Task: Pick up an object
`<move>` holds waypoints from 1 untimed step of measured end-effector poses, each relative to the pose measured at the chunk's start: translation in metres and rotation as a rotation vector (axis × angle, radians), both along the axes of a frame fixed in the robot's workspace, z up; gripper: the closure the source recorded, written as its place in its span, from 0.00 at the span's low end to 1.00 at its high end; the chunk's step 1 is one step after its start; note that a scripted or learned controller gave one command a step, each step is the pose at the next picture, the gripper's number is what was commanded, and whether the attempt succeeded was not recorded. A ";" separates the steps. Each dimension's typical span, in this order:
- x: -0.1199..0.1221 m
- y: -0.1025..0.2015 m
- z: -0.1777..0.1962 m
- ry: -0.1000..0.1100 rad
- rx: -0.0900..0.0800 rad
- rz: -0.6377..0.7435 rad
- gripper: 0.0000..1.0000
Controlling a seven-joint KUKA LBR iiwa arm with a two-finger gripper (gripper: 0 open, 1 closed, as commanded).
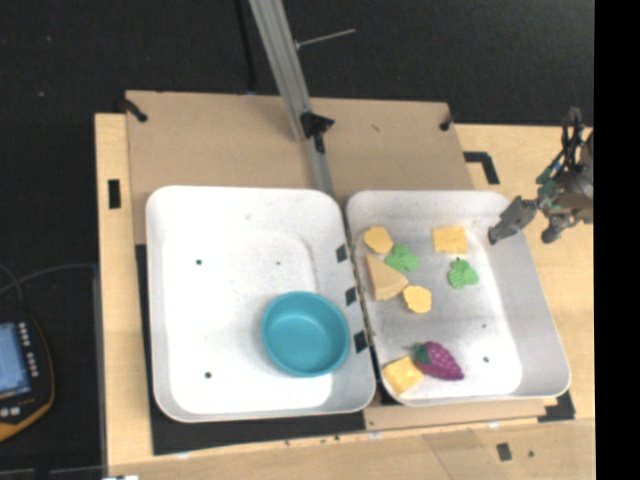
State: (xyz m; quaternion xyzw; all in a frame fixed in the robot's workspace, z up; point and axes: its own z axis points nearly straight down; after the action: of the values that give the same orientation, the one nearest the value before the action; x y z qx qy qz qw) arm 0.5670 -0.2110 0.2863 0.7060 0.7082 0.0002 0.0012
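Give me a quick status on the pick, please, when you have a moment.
Gripper open, empty, at right bin upper right rim. Nearest item: yellow square, untouched. Blue bowl in left bin. Nothing blocking.

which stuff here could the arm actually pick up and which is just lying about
Belongs to the job:
- gripper, at the right bin's upper right rim
- yellow foam pieces
- green leafy toys
- tan wedge block
- purple toy grapes
- round teal plastic bowl

Lying about:
- left bin
- grey metal post
- handheld controller
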 end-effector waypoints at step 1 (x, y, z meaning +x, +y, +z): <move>0.000 0.000 0.000 0.000 0.000 0.000 0.00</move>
State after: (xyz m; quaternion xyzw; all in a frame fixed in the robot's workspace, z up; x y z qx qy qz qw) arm 0.5670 -0.2110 0.2863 0.7059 0.7083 0.0000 0.0012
